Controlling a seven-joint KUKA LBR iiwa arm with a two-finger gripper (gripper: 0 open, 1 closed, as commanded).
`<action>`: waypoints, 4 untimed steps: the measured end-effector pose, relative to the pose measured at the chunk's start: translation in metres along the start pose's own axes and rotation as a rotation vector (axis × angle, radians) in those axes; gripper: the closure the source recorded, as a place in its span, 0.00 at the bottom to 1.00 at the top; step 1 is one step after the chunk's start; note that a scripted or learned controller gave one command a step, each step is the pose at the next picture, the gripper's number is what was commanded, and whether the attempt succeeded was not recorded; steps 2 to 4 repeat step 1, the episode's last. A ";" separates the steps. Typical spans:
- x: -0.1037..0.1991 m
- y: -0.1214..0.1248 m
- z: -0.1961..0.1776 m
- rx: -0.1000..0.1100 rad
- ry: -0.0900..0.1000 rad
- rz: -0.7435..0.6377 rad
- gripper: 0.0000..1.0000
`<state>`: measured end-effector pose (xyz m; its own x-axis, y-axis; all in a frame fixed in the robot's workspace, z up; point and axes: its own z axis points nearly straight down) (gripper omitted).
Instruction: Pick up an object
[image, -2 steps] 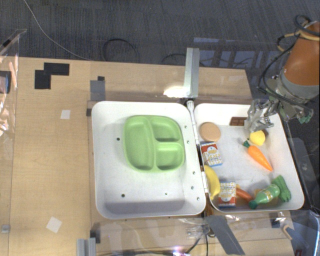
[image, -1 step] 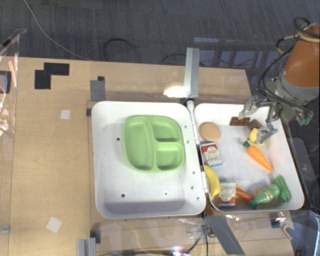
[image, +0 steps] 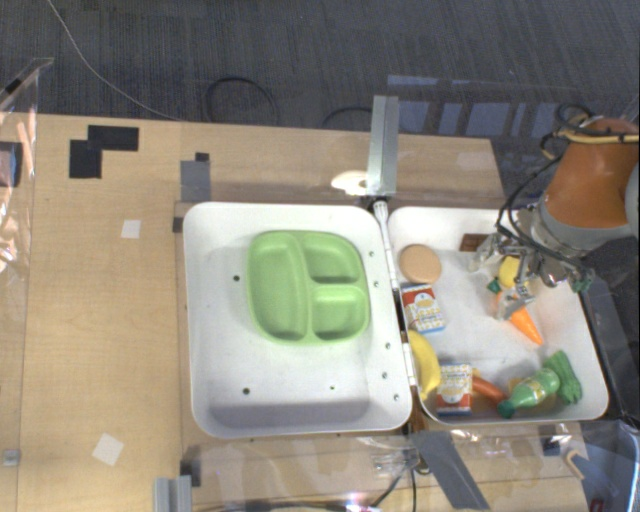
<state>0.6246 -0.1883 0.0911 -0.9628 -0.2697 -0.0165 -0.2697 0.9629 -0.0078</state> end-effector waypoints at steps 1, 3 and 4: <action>0.062 -0.002 0.001 -0.003 0.007 -0.077 0.00; 0.062 -0.002 0.001 -0.003 0.007 -0.077 0.00; 0.062 -0.002 0.001 -0.003 0.007 -0.077 0.00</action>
